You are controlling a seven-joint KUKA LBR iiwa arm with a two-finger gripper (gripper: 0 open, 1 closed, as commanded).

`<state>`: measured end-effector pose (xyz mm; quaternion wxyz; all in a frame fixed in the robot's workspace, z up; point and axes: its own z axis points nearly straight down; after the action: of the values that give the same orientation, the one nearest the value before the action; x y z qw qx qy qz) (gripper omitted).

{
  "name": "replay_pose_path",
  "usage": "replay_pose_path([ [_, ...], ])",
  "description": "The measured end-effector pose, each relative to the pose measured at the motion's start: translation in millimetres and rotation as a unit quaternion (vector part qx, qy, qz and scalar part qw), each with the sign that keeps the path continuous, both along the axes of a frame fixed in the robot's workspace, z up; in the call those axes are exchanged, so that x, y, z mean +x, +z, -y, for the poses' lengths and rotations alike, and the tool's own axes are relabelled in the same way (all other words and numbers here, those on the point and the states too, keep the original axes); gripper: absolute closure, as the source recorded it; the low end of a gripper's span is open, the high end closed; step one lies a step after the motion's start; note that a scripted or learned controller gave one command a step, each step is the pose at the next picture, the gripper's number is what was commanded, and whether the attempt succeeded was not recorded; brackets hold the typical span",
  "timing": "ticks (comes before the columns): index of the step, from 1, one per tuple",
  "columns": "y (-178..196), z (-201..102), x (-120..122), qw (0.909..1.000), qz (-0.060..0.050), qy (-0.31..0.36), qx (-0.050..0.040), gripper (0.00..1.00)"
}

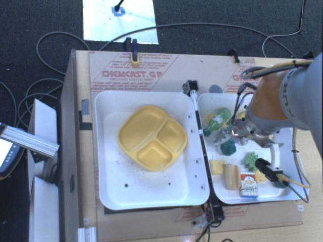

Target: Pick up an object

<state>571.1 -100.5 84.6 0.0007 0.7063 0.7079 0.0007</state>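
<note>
Reaching in from the right over the right bin [290, 193], pincer [233, 134] low among the clutter, just above a dark green lump [228, 147] and just beside a green bottle [217, 121] lying tilted near the divider; spread or pressed together cannot be told. Nearer the front of the same bin: a pale yellow wedge [216, 166], a tan bread-like roll [231, 176], a small red-and-white box [248, 184] and a leafy green piece [251, 160]. In the left bin [108, 185] on the worktop [151, 69], a yellow divided plate [152, 137] lying flat.
</note>
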Motion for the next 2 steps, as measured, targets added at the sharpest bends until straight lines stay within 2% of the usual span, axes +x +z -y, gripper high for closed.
replay_pose_path([
  [1, 0, -9, -17, 1.0, -0.001, 0.0, 0.0001, 0.0],
  [2, 10, -9, -16, 1.0, 0.0, 0.0, 0.0001, 1.0],
])
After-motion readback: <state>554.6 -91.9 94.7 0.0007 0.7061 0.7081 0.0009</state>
